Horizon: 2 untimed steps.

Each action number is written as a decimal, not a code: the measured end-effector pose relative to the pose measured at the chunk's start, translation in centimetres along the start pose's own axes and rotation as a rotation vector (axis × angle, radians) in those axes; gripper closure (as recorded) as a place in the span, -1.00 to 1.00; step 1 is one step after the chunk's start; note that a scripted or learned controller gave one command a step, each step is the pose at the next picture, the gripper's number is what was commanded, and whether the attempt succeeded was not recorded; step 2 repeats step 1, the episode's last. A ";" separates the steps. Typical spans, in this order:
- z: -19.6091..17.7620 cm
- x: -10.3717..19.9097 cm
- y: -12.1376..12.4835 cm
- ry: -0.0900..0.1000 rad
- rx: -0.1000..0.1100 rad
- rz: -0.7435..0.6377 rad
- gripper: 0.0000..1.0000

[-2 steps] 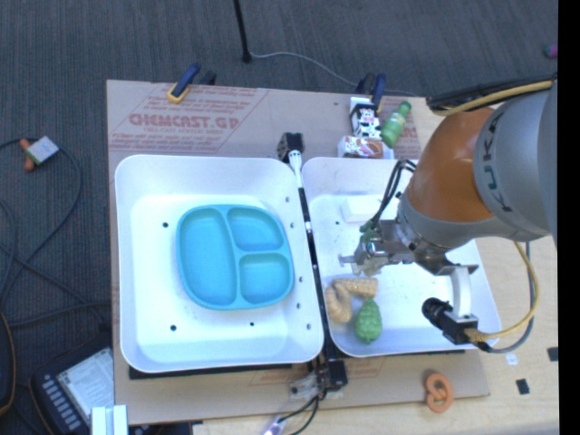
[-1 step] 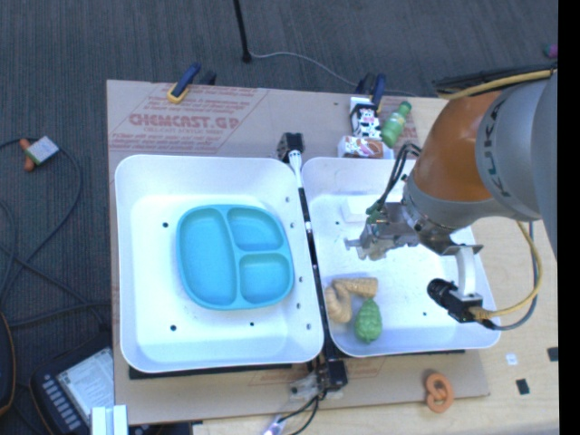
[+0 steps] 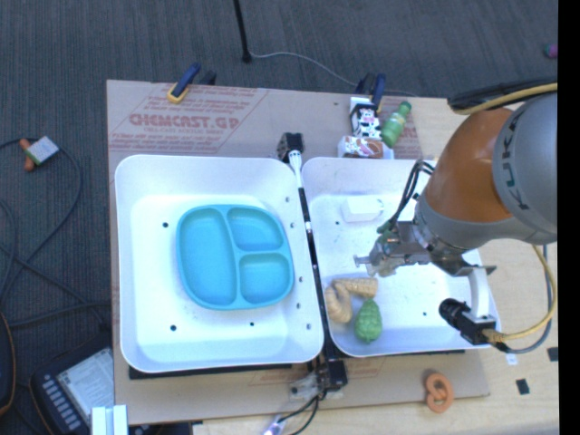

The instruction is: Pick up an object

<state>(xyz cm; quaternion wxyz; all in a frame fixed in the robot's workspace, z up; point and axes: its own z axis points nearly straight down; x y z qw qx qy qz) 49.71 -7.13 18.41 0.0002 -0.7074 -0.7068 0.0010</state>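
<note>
In the right bin (image 3: pixel 399 338) lie a white block (image 3: pixel 362 209) near the back, a yellow corn cob (image 3: pixel 354 288), a tan peanut-shaped piece (image 3: pixel 337 307) and a green leafy piece (image 3: pixel 368 322) near the front left. My gripper (image 3: pixel 384 259) hangs over the middle of this bin, just above and to the right of the corn cob. The wrist hides how it stands, and nothing shows between the fingers.
The left bin (image 3: pixel 145 243) holds a blue divided plate (image 3: pixel 236 254). Clamps, a small green bottle (image 3: pixel 393 125) and a box stand behind the bins. An orange ring (image 3: pixel 439 391) lies on the board in front. The big arm body covers the right bin's right side.
</note>
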 end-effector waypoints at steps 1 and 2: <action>0.0 2.4 2.7 0.001 0.000 -0.002 1.00; 0.0 2.4 2.7 0.001 0.000 -0.002 1.00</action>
